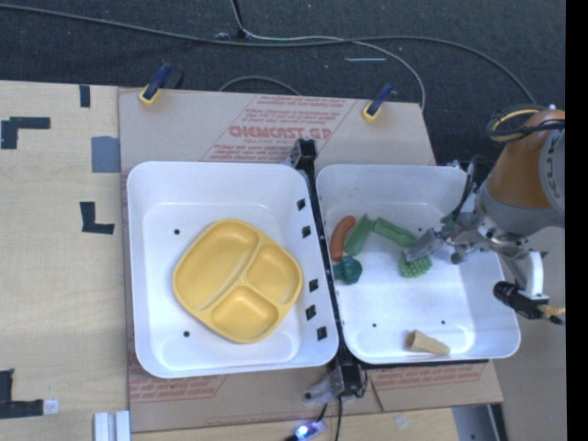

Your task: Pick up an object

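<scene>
Objects for picking are found in the right bin (478,338), at centre-right of the frame. Nearest the lower edge, a tan wedge-shaped piece (428,343) is seen lying alone on the bin floor, well apart from the rest. Further up, a dark green broccoli-like item (347,269) is noted against the left wall of this bin, with an orange sausage-shaped item (341,234) just above it and a green elongated piece (358,234) just beside that. A second green bar (394,232) is laid at a slant toward the middle, and a small green brush-like item (415,265) is positioned just below its right end.

The fingers (430,243) are located touching or just above the brush-like item; whether they are spread or closed, and whether anything is gripped, cannot be told. The arm (522,184), grey with an orange band, is seen entering from the right of the frame.

In the left bin (147,246), a yellow divided plate (237,279) is recorded at the centre. Both bins are set on a cardboard sheet (276,127) on the tabletop (46,274), clamped at the upper edge by two yellow-and-blue clips (154,85).
</scene>
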You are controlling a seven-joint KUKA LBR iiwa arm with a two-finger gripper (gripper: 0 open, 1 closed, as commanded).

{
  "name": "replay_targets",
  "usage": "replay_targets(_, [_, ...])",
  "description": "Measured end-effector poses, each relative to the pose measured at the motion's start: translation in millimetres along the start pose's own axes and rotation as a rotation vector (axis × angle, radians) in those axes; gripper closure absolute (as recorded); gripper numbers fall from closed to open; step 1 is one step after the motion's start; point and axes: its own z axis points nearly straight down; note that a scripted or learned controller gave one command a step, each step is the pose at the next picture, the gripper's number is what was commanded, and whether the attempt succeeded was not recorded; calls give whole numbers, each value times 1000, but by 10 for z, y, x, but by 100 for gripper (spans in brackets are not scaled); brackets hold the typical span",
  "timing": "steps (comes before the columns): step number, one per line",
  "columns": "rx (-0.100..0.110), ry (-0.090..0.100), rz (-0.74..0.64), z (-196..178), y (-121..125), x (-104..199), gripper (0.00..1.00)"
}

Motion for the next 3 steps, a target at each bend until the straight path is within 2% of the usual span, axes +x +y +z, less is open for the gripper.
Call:
replay_targets(1, [-7,-1,-1,-138,20,5,100])
replay_targets(3, [-8,-1,-1,-1039,-22,91,100])
